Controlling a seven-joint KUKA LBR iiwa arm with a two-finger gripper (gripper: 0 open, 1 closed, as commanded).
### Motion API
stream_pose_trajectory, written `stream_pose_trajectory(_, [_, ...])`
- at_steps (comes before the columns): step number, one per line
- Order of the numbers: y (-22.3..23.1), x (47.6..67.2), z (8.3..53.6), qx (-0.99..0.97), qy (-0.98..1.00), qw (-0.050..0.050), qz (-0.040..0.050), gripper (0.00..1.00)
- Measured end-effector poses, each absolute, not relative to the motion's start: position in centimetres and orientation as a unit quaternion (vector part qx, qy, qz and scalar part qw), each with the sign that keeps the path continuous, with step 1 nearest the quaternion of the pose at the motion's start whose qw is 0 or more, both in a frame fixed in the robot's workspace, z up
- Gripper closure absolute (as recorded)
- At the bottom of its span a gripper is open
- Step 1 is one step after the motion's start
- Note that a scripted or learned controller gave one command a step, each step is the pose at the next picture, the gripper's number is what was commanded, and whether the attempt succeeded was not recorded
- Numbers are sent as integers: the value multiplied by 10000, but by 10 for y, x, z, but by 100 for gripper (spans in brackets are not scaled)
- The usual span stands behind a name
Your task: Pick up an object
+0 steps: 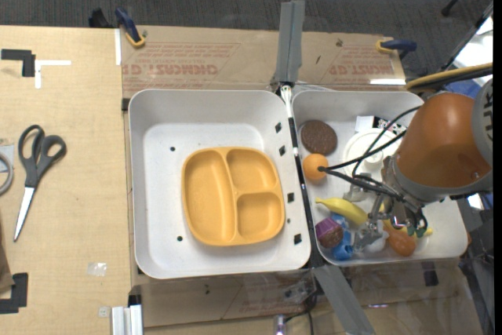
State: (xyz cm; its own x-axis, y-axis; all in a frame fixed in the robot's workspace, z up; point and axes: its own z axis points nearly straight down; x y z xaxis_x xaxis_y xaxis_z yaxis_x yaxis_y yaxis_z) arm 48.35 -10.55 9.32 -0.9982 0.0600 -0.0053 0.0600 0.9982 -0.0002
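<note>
- The fingers (375, 230) hang low in the right bin (439, 247), over its front part, under the orange band (443, 141) of the arm; whether they are released or clenched cannot be told, as cables and the wrist blur them, and nothing shows clearly between them.
- Just left of the fingers lies a yellow banana (343, 208), and below that a purple ball (328, 231) with a blue toy (343, 249) beside it.
- Just right of the fingers sits an orange piece (402, 244), partly under the wrist.
- Farther up and left of the fingers are an orange fruit (314, 167) against the bin wall and a brown round cookie (319, 136); a white cup (365, 149) lies between them and the arm.
- The left bin (149, 192), well left of the fingers, holds a yellow divided plate (233, 194).
- On the worktop (70, 247) far left lie scissors (33, 169).
</note>
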Motion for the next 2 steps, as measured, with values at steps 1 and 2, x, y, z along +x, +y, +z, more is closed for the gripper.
stream_pose_trajectory(1, [-136,538,141,835,9965,20,-2,0])
stream_pose_trajectory(2, [-111,478,92,1465,9892,9,0,0])
